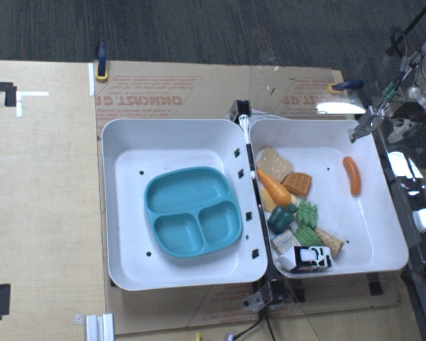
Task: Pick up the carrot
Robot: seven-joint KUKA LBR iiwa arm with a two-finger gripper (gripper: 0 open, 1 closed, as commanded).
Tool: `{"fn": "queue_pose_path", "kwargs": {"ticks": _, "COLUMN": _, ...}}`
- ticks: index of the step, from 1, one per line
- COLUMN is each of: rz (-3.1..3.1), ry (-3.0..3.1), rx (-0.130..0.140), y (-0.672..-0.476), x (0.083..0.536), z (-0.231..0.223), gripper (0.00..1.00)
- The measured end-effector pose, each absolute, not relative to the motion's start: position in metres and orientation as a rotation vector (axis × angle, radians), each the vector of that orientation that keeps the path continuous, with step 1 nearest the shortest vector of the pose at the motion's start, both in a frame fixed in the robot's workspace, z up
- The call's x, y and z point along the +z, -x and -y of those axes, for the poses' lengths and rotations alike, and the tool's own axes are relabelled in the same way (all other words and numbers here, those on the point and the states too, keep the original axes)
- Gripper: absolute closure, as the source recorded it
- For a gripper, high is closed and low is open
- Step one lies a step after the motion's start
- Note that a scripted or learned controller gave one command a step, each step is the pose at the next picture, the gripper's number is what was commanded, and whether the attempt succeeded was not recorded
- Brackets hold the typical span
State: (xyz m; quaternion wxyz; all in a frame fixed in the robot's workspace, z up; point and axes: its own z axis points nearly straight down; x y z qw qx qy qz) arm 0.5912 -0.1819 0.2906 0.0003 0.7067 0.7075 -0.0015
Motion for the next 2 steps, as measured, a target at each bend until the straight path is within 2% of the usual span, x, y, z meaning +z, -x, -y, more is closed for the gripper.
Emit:
{"fn": "queue_pose_path", "kwargs": {"ticks": 1, "rz": -2.201, "ry": -2.244, "rx": -0.004, "y": -0.575, "x": 0.133, "z": 0.114, "gripper": 0.0}}
{"fn": "queue_pose_path", "kwargs": {"ticks": 2, "rz": -2.094, "ry": -2.339, "rx": 0.0, "y": -0.591, "x": 0.093, "z": 0.095, "gripper": 0.0}}
